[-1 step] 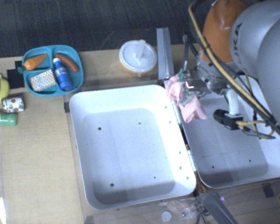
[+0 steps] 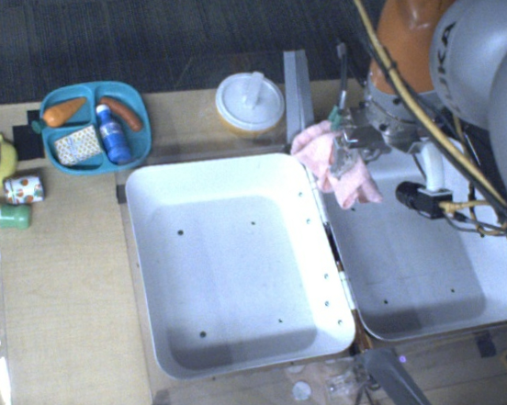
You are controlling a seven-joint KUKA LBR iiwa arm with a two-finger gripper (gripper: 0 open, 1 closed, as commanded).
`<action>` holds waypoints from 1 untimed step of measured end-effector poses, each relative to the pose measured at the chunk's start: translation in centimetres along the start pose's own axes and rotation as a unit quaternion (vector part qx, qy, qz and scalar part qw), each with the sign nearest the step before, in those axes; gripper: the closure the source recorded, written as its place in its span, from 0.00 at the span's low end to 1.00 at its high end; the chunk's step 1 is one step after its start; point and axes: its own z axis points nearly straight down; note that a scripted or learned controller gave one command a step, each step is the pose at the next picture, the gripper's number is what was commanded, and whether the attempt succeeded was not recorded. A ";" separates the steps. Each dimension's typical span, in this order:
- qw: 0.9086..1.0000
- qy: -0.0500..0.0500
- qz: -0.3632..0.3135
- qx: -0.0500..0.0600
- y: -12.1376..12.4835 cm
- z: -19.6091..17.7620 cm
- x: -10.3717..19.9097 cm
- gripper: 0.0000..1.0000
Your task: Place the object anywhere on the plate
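Cloth at my gripper, plate far away

My gripper (image 2: 349, 143) hangs over the pink cloth (image 2: 334, 166) at the right bin's (image 2: 429, 266) back-left corner; my grasp is unclear; I lift gently toward the plate (image 2: 95, 125).

Pink cloth (image 2: 337, 166), soft and crumpled, bunched in folds. Draped over the upper part of the divide between the two white bins, most of it hanging into the right bin's (image 2: 452, 305) top left corner. Partly hidden on its right side by the arm's end.
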 end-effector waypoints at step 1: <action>0.980 0.001 -0.201 0.001 -3.3 -0.8 4.5 1.00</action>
